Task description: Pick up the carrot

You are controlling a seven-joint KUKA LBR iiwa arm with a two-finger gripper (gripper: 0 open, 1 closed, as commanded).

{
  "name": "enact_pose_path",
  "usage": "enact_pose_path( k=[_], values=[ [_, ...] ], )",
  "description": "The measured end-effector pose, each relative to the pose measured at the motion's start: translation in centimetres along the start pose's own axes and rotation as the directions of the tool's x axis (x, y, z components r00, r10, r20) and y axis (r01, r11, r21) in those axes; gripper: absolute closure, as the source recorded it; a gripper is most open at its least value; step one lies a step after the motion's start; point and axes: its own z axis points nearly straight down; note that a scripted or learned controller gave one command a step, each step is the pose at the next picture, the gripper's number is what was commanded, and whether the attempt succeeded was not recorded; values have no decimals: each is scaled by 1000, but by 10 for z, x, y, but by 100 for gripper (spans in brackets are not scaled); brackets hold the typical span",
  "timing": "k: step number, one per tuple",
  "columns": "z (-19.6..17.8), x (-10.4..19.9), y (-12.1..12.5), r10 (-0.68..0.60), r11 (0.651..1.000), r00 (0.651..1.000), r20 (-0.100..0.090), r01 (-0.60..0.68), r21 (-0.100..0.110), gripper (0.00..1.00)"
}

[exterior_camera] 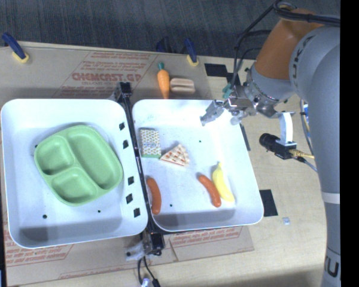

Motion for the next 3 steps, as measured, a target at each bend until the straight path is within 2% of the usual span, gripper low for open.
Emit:
enact_pose_path(
  k=[1,2,3],
  values=[
    [107,-20,-32,36,999,999,-1,-36,3,0],
    [126,67,4,141,990,990,-1,-141,-1,0],
    [126,70,-20,493,870,870,-1,-493,4,0]
  ],
)
